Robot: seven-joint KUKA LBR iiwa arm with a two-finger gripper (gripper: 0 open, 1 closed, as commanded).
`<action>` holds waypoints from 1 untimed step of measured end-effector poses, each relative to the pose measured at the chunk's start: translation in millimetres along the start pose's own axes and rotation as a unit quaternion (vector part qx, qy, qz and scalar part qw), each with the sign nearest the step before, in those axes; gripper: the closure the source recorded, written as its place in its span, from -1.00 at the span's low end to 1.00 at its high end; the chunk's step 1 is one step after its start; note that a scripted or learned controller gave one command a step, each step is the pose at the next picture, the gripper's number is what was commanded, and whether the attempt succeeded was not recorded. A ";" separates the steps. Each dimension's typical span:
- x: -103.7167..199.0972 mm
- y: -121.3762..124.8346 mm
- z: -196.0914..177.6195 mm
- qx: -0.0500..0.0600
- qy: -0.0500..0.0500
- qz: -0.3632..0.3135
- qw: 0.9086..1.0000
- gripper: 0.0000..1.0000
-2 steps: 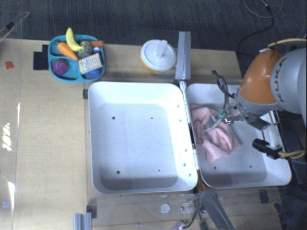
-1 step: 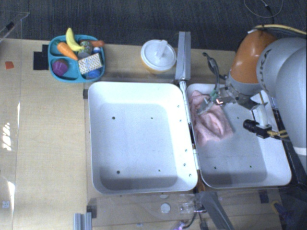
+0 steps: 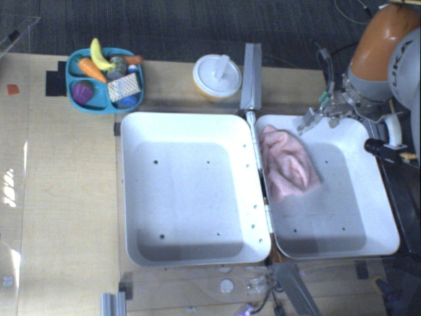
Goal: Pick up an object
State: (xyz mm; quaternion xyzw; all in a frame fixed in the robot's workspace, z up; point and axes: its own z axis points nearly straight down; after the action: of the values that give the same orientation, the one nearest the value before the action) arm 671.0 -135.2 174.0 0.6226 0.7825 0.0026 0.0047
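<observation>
A crumpled pink cloth lies in the right bin, against its left wall. My gripper hangs over the bin's back edge, up and to the right of the cloth and apart from it. The grey arm with its orange band comes in from the upper right. Nothing shows between the gripper's fingers.
The left bin sits beside the right one, with a grey divider post behind the seam. A yellow lidded cup stands behind the left bin. A blue tray of toy food rests at the back left of the bench.
</observation>
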 end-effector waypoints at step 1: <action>22.0 -16.2 -78.6 -0.002 -0.001 0.022 1.000 -1.00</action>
State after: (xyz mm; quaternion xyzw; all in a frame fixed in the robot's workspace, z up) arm 649.4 -117.2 252.3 0.6395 0.7687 0.0036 0.0063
